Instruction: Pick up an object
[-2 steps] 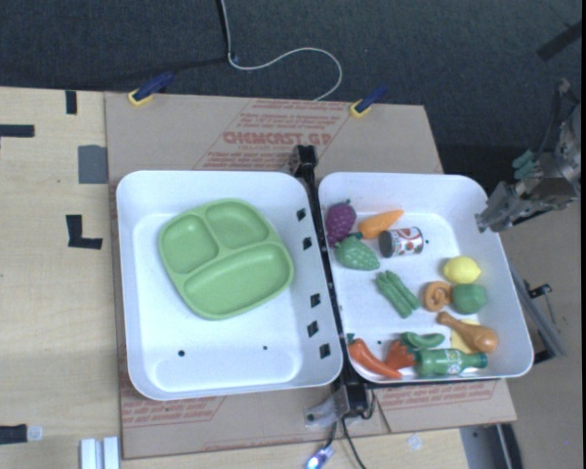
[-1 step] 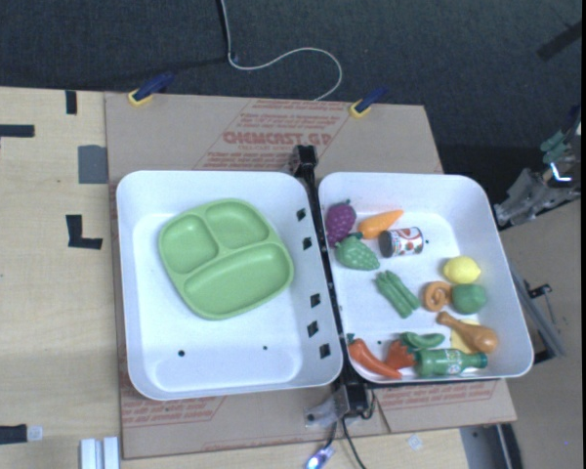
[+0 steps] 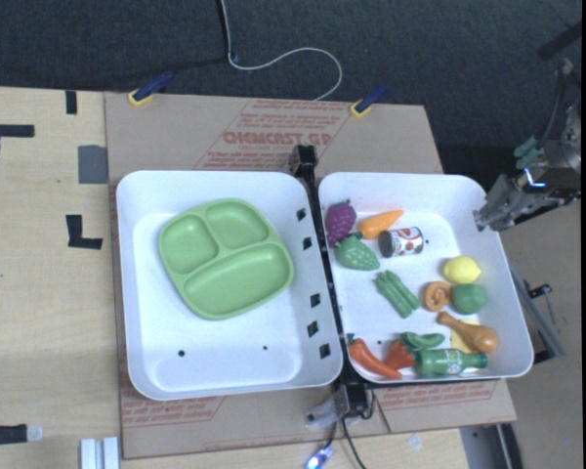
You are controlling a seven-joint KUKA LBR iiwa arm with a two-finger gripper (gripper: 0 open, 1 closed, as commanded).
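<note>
Hovering at right bin edge, gripper holds nothing; jaws' opening unclear; toys untouched, pick undone.

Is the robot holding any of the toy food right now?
No. The gripper sits at the right bin's upper right edge with nothing in it. The toys, like the lemon and the can, all lie in the bin.

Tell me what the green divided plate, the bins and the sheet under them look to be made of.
Green divided plate: likely moulded plastic, matte; one even colour, rounded compartment ridges.
Bins: probably thin white plastic, smooth with a slight sheen; rounded corners and soft rims.
Sheet: cardboard, by its brown matte face and red printed lettering.
</note>
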